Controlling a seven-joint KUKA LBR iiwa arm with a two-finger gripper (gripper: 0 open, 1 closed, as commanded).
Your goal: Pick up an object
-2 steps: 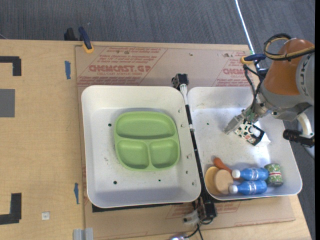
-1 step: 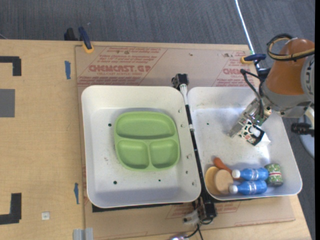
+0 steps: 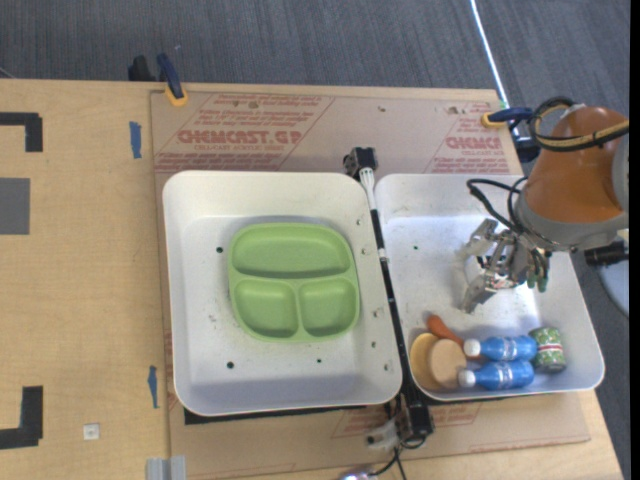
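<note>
The pincer (image 3: 490,265), fingers spread and gripping nothing, hangs over the right bin (image 3: 425,218); 2 blue bottles (image 3: 500,361) lie just below it, apart from it.

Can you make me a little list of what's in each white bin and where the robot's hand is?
left bin: a green plate with three sections, lying flat in the middle
right bin: two blue bottles, a tan round piece, an orange stick-shaped thing and a small green thing, all crowded at the near edge
gripper: above the right bin's bare middle, apart from the pile
holding anything: nothing seen between its fingers
</note>
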